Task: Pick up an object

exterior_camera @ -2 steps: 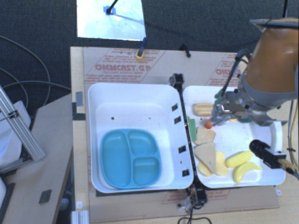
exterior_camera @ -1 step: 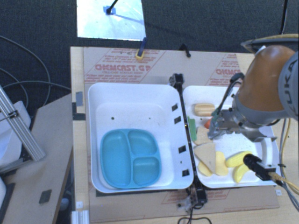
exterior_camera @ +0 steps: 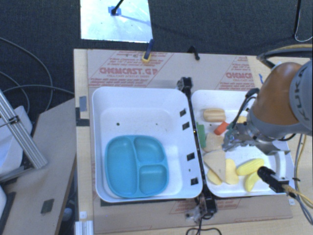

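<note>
The clear board (exterior_camera: 146, 67) under the two bins carries red lettering: "CHEMCAST GP" reads near its upper left, with a smaller line beneath too small to make out. A similar red print at its upper right (exterior_camera: 239, 72) is too slanted to read.

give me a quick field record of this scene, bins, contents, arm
left bin: holds a blue divided tray
right bin: holds toy food pieces
items in right bin: tan bun, orange piece, yellow corn, pale wedge
arm: grey with orange band, over the right bin
gripper: low among the food pieces
grasp: cannot tell
</note>
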